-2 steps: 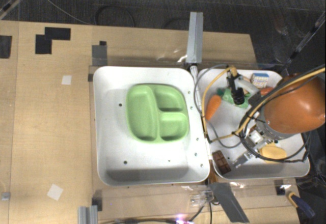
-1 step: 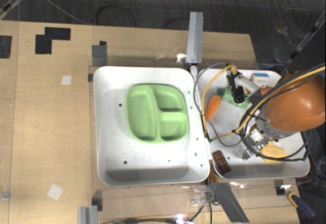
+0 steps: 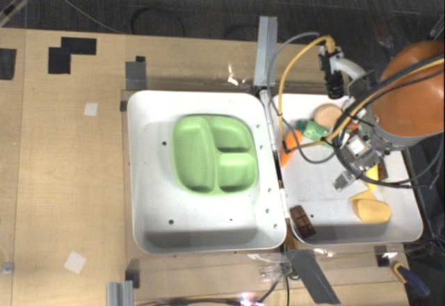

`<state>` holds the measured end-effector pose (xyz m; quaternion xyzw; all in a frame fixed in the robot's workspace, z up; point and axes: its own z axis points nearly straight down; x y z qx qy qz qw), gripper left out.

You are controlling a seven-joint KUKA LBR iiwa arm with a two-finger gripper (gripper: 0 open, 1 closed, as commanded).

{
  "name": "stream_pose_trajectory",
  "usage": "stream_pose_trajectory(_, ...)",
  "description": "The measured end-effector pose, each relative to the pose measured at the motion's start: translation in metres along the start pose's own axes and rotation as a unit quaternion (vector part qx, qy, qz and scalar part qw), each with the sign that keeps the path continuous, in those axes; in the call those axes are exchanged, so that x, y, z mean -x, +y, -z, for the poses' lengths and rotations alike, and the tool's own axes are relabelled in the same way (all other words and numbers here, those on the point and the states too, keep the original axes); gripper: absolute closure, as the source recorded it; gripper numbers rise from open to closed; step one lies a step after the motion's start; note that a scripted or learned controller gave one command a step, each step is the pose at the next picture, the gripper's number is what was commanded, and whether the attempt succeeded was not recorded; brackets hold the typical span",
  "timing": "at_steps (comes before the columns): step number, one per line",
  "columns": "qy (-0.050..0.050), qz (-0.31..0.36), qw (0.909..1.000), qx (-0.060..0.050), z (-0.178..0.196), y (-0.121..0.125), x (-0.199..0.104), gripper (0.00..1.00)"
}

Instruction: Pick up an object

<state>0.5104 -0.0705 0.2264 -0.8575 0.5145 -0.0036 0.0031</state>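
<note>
In the right bin (image 3: 410, 231), the gripper (image 3: 348, 176) hangs just above the yellow wedge (image 3: 370, 208); whether its jaws are apart, I cannot tell. A brown block (image 3: 302, 221) lies left of the wedge.

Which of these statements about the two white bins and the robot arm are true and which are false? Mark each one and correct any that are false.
1. A green divided tray lies in the left bin. True.
2. The brown block sits in the middle of the green divided tray. False: it lies at the near left corner of the right bin.
3. A yellow piece lies in the right bin near its front edge. True.
4. The arm reaches over the left bin. False: it is over the right bin.
5. The green divided tray stands on edge against the wall of the left bin. False: it lies flat on the floor of the bin.
</note>
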Motion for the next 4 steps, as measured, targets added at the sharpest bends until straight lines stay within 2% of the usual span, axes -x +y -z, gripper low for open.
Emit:
stream_pose_trajectory(1,-0.005,0.058,0.9983,0.003,0.007,-0.081,0.029,1.00)
stream_pose_trajectory(2,-0.002,-0.061,0.9982,0.003,0.040,0.005,0.038,1.00)
stream_pose_trajectory(3,-0.004,0.029,0.9996,0.004,-0.008,-0.042,-0.009,1.00)
stream_pose_trajectory(4,-0.004,0.136,0.9908,0.003,0.018,-0.083,0.033,1.00)
